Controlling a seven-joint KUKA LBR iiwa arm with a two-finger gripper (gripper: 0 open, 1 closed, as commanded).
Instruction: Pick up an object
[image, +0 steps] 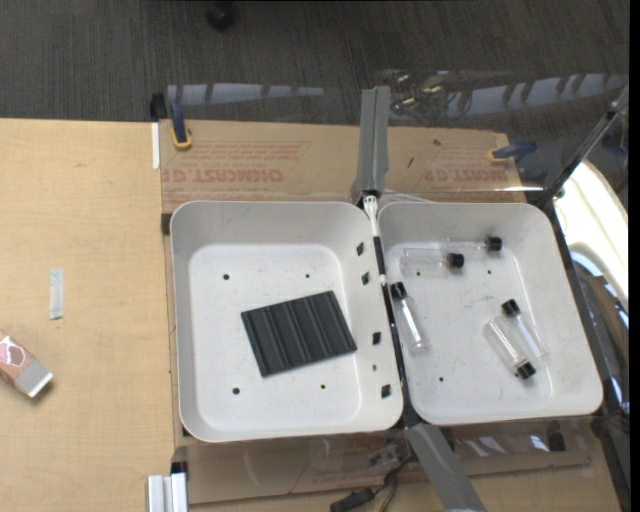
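A black ribbed rectangular mat (298, 332) lies flat and slightly turned in the middle of the left white bin (190, 300). The right white bin (570, 330) holds several clear plastic vials with black caps. One vial (408, 320) lies along the bin's left wall, cap end away from me. Another vial (430, 262) rests near the back, and a black cap (492, 243) sits just right of it. A larger vial (510, 345) lies at the right, with its cap toward the front.
Brown cardboard (260, 160) lies behind the bins, held by clamps (178, 135) at its back corners. A grey metal bar (373, 140) runs back from the joint between the bins. On the wooden bench to the left lie a small strip (56, 295) and a red-and-white item (22, 365).
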